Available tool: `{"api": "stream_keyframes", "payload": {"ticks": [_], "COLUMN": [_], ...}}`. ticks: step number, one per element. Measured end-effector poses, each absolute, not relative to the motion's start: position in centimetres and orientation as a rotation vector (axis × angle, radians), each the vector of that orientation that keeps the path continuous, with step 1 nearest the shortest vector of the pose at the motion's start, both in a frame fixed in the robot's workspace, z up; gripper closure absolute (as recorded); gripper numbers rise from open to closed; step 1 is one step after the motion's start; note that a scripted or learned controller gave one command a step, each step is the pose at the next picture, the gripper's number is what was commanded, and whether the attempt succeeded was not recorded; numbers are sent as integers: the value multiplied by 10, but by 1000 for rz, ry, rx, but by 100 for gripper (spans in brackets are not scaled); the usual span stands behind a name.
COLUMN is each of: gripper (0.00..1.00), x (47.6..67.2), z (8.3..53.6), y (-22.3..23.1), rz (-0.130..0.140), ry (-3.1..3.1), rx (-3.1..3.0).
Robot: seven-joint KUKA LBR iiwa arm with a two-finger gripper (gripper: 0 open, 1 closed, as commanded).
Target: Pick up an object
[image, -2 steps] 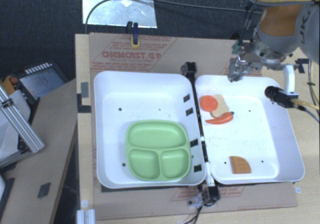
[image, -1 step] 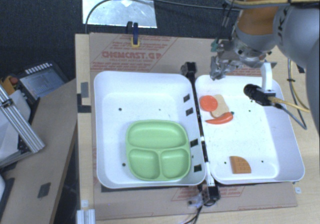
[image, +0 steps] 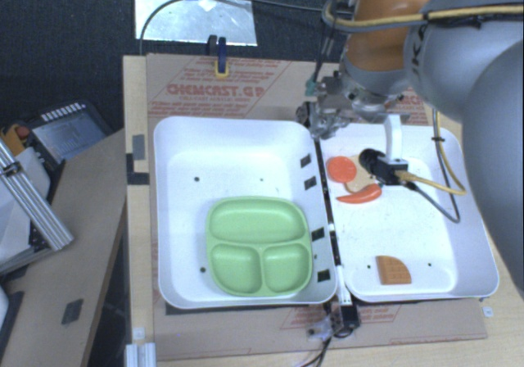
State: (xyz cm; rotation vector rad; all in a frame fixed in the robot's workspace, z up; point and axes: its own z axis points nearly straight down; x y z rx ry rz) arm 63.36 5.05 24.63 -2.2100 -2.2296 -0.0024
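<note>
Just below and slightly to the right of the fingers (image: 327,121), inside the right bin (image: 458,275), lie an orange disc (image: 341,167) and a red chili-shaped piece (image: 360,194) whose long axis runs roughly left to right; a brown wedge (image: 393,270) sits well apart, nearer the bin's front wall. Whether they stand wide or narrow I cannot tell. On the cardboard (image: 221,88) beyond them, red print reads roughly "CHEMCAST GP".
</note>
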Motion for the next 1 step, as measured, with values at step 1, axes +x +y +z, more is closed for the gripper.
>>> {"api": "stream_keyframes", "payload": {"ticks": [1], "gripper": [100], "x": [635], "z": [246], "y": [105], "rz": [-5], "ry": [-2230], "rx": [-2212]}}
